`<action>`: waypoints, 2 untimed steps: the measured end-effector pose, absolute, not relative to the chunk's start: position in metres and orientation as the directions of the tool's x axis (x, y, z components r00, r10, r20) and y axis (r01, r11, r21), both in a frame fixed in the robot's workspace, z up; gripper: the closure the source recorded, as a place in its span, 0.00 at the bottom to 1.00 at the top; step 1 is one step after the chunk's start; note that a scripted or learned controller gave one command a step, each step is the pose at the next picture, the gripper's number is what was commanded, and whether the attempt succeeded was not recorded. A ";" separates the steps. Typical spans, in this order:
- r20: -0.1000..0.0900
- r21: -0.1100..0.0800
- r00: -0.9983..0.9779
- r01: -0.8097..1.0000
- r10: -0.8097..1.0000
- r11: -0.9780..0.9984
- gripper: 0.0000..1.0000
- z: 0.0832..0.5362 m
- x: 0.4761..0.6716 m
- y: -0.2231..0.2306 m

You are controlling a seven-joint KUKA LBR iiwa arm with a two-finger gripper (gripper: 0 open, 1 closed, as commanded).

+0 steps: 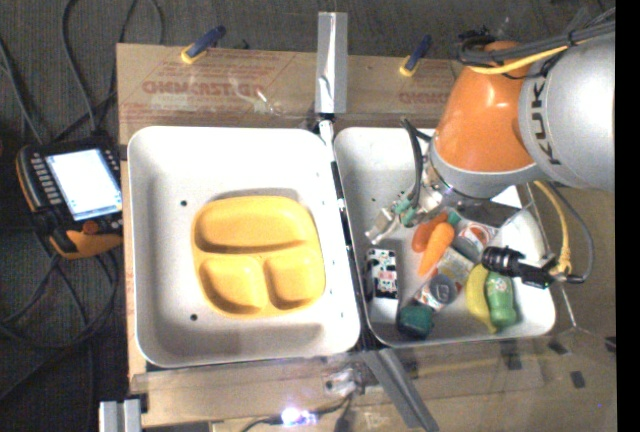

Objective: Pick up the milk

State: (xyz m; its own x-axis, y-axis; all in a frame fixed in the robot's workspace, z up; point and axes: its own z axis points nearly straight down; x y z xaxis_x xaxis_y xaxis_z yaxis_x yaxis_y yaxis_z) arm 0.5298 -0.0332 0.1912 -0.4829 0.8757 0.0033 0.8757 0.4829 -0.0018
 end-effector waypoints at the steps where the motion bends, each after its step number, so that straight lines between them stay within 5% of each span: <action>1: 0.003 -0.002 -0.483 0.876 0.876 0.483 0.00 0.191 0.530 -0.033; 2: -0.013 0.013 -0.738 0.674 0.674 0.738 0.00 0.116 0.511 -0.115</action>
